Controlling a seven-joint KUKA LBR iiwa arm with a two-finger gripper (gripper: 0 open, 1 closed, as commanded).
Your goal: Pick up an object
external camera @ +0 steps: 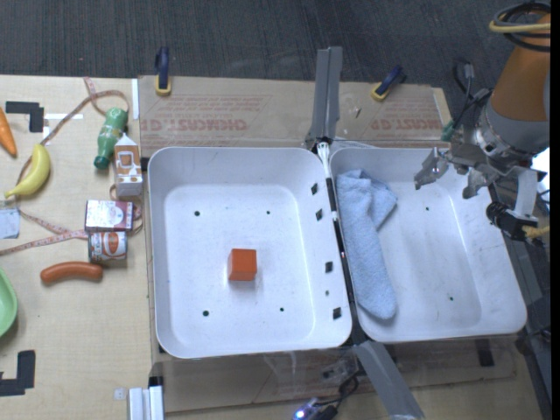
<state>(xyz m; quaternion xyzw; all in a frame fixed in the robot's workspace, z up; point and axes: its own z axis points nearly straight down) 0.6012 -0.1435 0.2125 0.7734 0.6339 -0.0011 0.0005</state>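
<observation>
Orange block [243,264]: lay mid-floor in left bin [175,234], well apart from gripper [448,175]. Gripper: over right bin's [455,261] far edge, spread or pressed undeterminable. Blue cloth [366,239]: beside divider. Risk: a descent there would likely close on bare floor.

Left bin [175,234]: smooth white plastic, slight sheen.
Right bin [455,261]: same smooth white plastic, faintly scuffed.
Towel [367,243]: soft pale-blue cloth, matt, rumpled.
Block [243,264]: matt orange, smooth faces.
Bench board [227,112]: matt brown cardboard, printed.
Divider post [327,94]: dull grey metal.
Gripper [451,175]: bare grey metal, semi-gloss.
</observation>
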